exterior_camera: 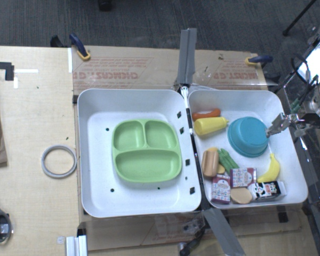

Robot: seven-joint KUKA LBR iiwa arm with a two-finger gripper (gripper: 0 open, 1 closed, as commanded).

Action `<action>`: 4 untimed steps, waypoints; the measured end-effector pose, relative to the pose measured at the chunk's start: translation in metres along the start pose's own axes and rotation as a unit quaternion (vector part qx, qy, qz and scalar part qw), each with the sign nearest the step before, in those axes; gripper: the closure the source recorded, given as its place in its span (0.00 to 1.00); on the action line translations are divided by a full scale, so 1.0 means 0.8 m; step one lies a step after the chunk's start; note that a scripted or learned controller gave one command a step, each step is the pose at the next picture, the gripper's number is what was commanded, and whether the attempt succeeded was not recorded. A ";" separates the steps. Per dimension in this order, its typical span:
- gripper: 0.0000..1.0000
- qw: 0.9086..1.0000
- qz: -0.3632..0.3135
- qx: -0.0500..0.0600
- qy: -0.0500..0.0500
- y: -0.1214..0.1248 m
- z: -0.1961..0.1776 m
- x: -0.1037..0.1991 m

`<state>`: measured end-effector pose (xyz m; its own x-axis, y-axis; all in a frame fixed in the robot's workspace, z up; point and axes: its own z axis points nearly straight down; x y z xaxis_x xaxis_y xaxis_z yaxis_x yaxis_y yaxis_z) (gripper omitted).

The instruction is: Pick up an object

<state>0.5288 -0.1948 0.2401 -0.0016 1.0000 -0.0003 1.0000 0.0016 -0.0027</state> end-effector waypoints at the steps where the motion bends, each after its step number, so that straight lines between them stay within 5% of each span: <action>1: 0.00 1.000 0.004 0.000 0.001 -0.064 0.102 0.045; 2: 0.00 0.998 0.056 0.000 0.000 0.010 0.187 0.066; 3: 0.00 0.997 0.075 0.005 0.001 0.063 0.187 0.027; 4: 0.00 0.999 0.048 0.000 0.000 0.025 0.186 0.046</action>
<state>0.5488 -0.1581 0.0911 0.0952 0.9955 -0.0002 0.9955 -0.0952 -0.0028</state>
